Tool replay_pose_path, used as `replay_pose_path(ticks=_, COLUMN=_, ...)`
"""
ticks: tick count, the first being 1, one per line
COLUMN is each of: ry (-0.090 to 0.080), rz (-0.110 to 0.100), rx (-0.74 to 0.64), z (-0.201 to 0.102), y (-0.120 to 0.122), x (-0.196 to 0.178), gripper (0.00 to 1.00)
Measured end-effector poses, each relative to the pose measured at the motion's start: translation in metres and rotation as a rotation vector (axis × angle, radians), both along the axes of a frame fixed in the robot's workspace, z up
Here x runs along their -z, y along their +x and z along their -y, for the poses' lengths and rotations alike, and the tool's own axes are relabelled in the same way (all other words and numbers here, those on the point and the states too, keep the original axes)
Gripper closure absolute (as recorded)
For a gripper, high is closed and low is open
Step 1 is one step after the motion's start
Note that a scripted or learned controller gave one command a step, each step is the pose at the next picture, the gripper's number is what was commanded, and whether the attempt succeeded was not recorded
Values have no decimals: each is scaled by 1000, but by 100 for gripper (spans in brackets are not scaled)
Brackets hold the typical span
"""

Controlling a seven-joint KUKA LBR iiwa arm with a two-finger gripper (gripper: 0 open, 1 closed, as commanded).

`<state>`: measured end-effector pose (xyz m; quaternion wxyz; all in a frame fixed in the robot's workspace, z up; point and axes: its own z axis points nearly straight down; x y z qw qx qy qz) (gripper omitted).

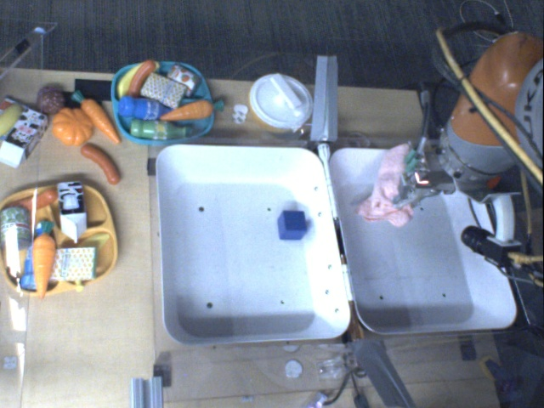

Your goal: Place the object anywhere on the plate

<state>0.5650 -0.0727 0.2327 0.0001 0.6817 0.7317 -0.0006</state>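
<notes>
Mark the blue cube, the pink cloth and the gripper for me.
blue cube [292, 224]: camera view, on its top face, in the left bin.
pink cloth [388, 190]: camera view, on the middle of the bunched fabric, in the right bin.
gripper [414, 179]: camera view, at its tip beside the cloth's right edge.

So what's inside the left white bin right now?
The left white bin holds one small blue cube, near its middle, resting on the bare floor. The crumpled pink cloth is in the right white bin, by the gripper; whatever lies beneath the cloth is covered.
</notes>
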Motion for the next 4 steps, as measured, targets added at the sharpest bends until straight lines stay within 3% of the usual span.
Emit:
replay_pose_path(ticks=1, ry=1, rz=1, rx=-5, z=-2, y=1, x=9, gripper=100)
replay_pose_path(ticks=3, ry=1, rz=5, rx=-812, z=-114, y=-8, x=7, gripper=100)
replay_pose_path(ticks=4, ry=1, rz=5, rx=-1211, z=-156, y=-11, x=10, gripper=100)
